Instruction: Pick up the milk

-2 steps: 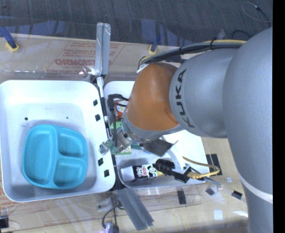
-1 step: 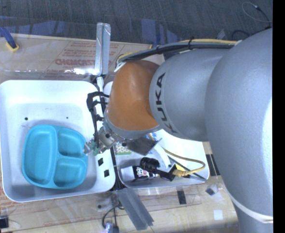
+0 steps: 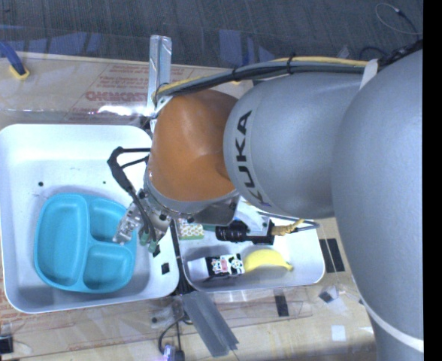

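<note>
**Milk lies right of gripper, in the other bin**

Milk (image 3: 225, 265): small carton with black-and-white cow print, lying in the right bin (image 3: 311, 277), near that bin's front wall. Long axis looks roughly left-right in the view, though the carton is small and partly shadowed by the arm, so not certain. Banana (image 3: 267, 261) sits just beside it on the right, close to touching. A small patterned packet (image 3: 191, 232) lies behind the milk, near the divider.

Gripper (image 3: 133, 226) hangs over the left bin (image 3: 18, 201), at the right edge of the blue tray (image 3: 71, 239). How far its tips are spread cannot be made out at this size; nothing visible in its grasp.

Key relation: milk is to the gripper's right and slightly toward the front, across the wall between the bins. My read: the coming move needs a sideways shift over that wall, then a descent that clears the banana. The single arm (image 3: 281, 149) covers much of the right bin.
</note>
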